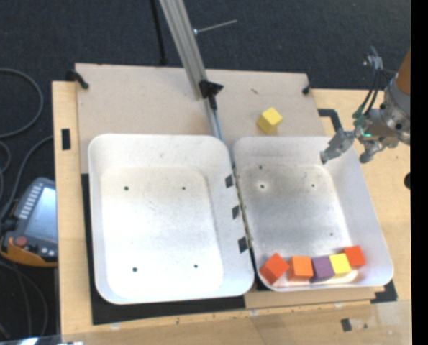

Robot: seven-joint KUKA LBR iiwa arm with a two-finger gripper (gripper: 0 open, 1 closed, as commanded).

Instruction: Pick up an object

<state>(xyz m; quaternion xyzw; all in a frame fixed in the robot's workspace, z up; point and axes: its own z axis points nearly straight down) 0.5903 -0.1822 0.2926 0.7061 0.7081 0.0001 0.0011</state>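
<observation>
The robot's grey two-finger hand (352, 147) hangs at about three o'clock in the view, over the upper right corner of the right shallow white plastic bin (357, 192). Its two fingers are spread apart, one slanting down toward the bin's rim and the other beside it, with nothing between them. Below the hand, toward five o'clock, five small foam cubes sit in a row along the near wall of that bin: a red-orange cube (275, 267), an orange cube (301, 267), a purple cube (321, 267), a yellow cube (340, 264) and a red cube (354, 256), each touching its neighbour. At about one o'clock, outside both bins, a lone yellow foam cube (270, 119) rests on the pale board of the counter (142, 99), well apart from the hand. The left shallow white plastic bin (163, 214) lies just beside the right one. A slanted grey aluminium rail (185, 38) rises toward twelve o'clock, and a grey handheld pendant (34, 218) lies on the floor at nine o'clock.
</observation>
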